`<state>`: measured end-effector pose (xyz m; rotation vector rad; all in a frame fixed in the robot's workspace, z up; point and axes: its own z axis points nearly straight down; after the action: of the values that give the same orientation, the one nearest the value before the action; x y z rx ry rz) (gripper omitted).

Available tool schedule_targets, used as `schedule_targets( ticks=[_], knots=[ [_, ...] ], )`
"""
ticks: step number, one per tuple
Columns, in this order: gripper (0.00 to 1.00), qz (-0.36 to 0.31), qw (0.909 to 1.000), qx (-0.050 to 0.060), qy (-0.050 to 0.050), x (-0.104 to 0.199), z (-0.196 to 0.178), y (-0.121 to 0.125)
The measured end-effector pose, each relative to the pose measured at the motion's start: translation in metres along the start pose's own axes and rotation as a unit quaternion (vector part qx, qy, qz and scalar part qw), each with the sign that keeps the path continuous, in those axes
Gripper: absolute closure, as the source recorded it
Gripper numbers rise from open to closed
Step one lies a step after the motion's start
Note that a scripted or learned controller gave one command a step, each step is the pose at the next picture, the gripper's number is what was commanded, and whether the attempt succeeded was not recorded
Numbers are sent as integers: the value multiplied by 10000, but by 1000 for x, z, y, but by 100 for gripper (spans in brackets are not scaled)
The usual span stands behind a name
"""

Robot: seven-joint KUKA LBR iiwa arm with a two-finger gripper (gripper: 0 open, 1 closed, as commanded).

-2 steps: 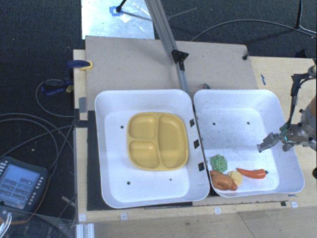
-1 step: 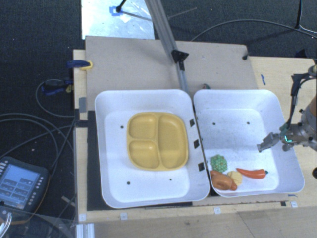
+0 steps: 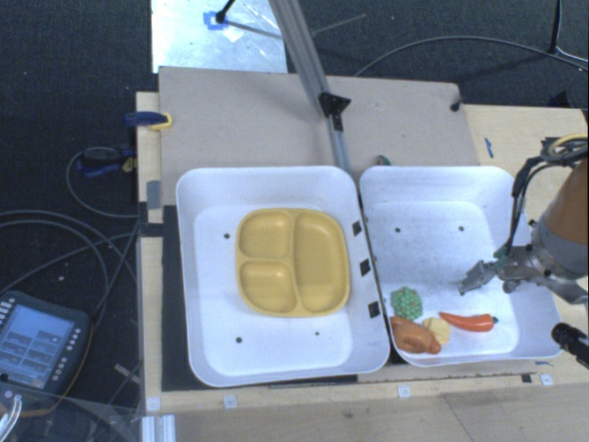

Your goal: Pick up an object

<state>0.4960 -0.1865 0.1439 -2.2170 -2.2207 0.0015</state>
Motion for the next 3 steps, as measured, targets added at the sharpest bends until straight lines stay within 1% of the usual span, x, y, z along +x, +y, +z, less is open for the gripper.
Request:
schedule_targets(
  ticks=[1,2,3],
  knots=[
    [0,4,10000,1,-1,0,52,0],
    [100,3,10000,-32,-11,0,39,2],
    [100,-19,10000,-45,-18,1,-4,4]
  ],
)
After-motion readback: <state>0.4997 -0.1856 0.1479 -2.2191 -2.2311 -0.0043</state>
